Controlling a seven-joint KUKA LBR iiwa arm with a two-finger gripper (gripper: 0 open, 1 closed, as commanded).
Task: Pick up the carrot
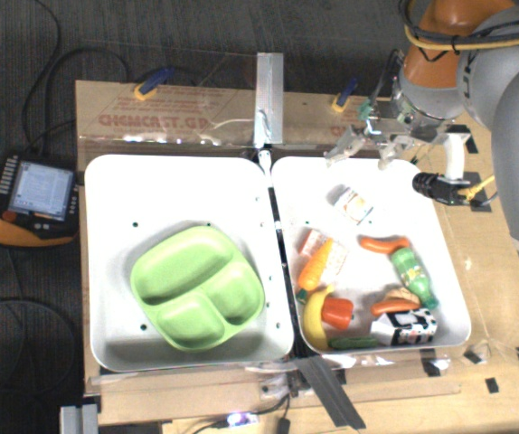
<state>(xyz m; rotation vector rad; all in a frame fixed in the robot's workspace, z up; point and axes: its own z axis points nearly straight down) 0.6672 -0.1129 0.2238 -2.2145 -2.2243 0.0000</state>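
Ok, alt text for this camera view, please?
The gripper hovers at the far rim of the right bin, apart from the carrot lying among toy food. The left bin holds a green divided plate.

green tray [198,285] in left bin [106,242]; banana [314,317], green bottle [413,275]

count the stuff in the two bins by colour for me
Green: 3, divided plate in the left bin, bottle, long pod
Orange or red: 4, carrot, chilli, red block, red piece
Yellow: 1, banana
White: 3, small packet, carton, box
Total: 11
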